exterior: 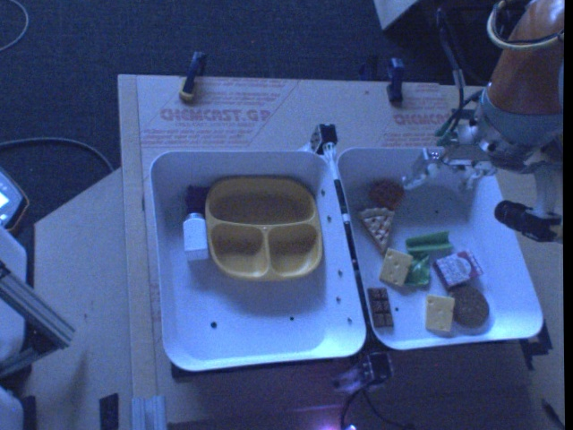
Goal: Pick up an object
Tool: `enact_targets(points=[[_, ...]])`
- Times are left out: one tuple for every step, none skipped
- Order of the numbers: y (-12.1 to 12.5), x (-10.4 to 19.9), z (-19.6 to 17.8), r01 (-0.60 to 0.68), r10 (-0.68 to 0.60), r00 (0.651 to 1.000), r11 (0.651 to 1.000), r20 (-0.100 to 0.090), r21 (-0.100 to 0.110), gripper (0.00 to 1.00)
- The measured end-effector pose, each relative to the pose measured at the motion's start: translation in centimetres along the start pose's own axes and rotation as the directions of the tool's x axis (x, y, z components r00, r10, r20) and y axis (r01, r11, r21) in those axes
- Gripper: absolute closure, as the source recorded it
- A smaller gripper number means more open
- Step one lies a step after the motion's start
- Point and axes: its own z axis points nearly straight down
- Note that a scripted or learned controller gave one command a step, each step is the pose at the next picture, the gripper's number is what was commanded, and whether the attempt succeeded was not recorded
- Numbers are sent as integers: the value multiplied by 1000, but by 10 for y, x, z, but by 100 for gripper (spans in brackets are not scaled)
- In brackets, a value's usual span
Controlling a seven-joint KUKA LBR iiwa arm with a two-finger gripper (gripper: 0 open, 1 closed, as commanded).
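Observation:
My gripper (445,174) hangs over the far part of the right bin (510,240), its fingers spread open with nothing between them. Just to its left lies a dark red round patty (387,193), and a pizza slice (378,227) lies nearer the front. Further toward the front are a cheese cube (396,267), green pieces (428,240), a pink-and-white packet (457,269), a chocolate bar (380,307), a second cheese piece (439,313) and a brown round cookie (471,308).
The left bin (179,321) holds a yellow divided plate (264,227), a small white bottle (195,236) and a dark purple item (197,195). The arm's orange band (528,52) rises at the upper right. Bare bin floor lies around the gripper.

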Motion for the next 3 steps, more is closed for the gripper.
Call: enact_targets(points=[[2,0,-8,2,-2,1000,1000,1,-14,0],[8,7,40,3,-3,1000,1000,0,-9,0],[15,4,100,2,-2,1000,1000,0,-9,0]])
